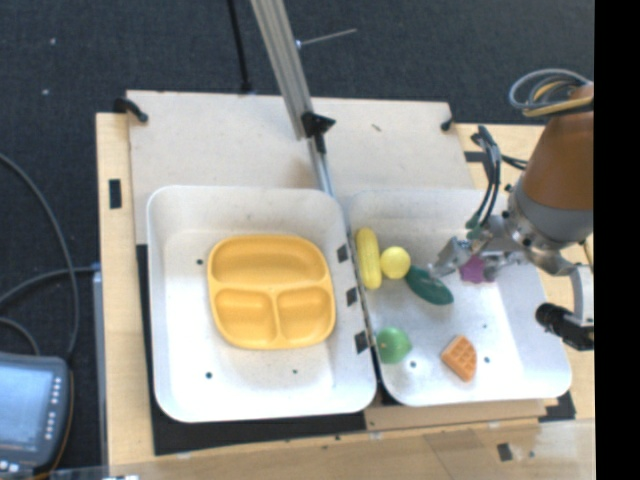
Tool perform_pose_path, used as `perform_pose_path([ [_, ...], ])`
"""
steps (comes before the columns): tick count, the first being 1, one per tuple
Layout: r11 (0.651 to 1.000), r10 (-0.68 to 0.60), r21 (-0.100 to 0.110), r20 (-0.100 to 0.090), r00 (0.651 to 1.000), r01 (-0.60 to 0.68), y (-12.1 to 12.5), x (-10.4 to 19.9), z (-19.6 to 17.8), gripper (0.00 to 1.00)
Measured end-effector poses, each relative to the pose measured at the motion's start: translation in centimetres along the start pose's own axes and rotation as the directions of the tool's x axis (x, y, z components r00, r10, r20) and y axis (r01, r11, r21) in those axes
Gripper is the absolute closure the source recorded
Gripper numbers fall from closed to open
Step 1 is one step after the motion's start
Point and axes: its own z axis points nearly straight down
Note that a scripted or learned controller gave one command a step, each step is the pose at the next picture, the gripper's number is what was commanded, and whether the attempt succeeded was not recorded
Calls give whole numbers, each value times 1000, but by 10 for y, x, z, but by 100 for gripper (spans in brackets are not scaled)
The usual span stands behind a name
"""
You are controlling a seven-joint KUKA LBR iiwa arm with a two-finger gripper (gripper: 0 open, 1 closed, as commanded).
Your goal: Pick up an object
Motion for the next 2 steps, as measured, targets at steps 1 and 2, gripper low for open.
perform_pose_path([
  [1, 1000, 1, 0, 0, 1000, -1, 0, 0, 0, 0],
  [2, 1000, 4, 5, 1, 1000, -4, -3, 5, 44, 0],
])
